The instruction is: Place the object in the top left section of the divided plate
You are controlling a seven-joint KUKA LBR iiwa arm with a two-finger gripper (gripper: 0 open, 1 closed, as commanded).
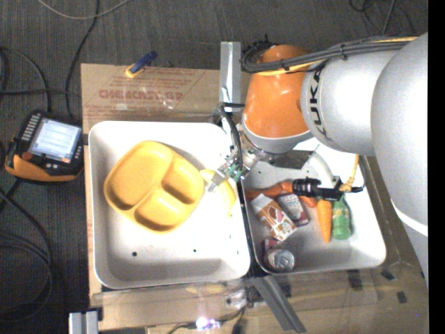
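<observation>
gripper: gripper [218, 180] sits low over the right edge of the left bin, tip slanting down-left; cannot tell if it is wide or narrow, or whether it grips anything
task object: yellow banana-shaped object [228, 195] right at the gripper tip; touching or just below it, cannot tell which; it lies in the left bin along the right wall, just beside the plate's right rim, not on the plate
plate: yellow divided plate [154, 185]; three sections; turned at a slant; flat on the bin floor in the upper middle of the left bin
arm: KUKA arm [348, 96] reaches in from the right; orange band above the seam between the bins; grey body covers the far part of the right bin
left bin: white left bin [167, 263]; near half is bare white floor with a few small dark specks
right bin: white right bin [365, 252]; carrot [325, 221] tip toward the near wall; green packet [341, 223] touching the carrot's right side; printed snack wrapper [277, 219] left of the carrot; crushed can [280, 259] near the front left corner
surface: brown cardboard sheet [149, 92] with red print lies under the far side of the left bin; small blue-and-yellow item [141, 62] on its far edge; metal post [231, 68] upright behind the seam
room: dark grey carpet [42, 256]; loose cables [83, 19] across it; teach pendant [45, 145], orange casing, lit screen, on the floor left of the left bin
</observation>
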